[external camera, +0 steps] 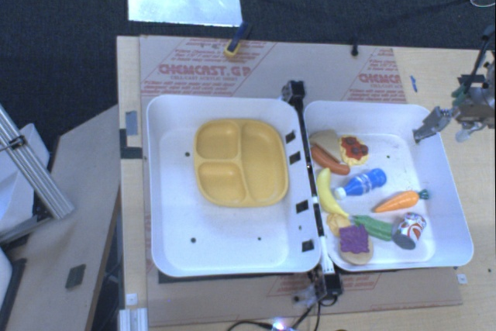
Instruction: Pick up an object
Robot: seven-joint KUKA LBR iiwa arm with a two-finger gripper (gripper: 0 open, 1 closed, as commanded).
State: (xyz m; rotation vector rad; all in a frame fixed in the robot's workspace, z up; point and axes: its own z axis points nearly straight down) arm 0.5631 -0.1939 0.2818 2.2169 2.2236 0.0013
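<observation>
The arm [482, 101] is cut off by the right edge — its fingers [428, 128] too blurred to read.

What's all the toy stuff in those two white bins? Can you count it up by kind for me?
Yellow divided plate: 1
Toy foods: 7 (pizza slice, hot dog, banana, carrot, green vegetable, purple-topped toast, tan wedge)
Blue bottle: 1
Can: 1
Total: 10

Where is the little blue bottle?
The blue bottle lies in the right bin, near its middle, between the banana on its left and the carrot on its right.
</observation>
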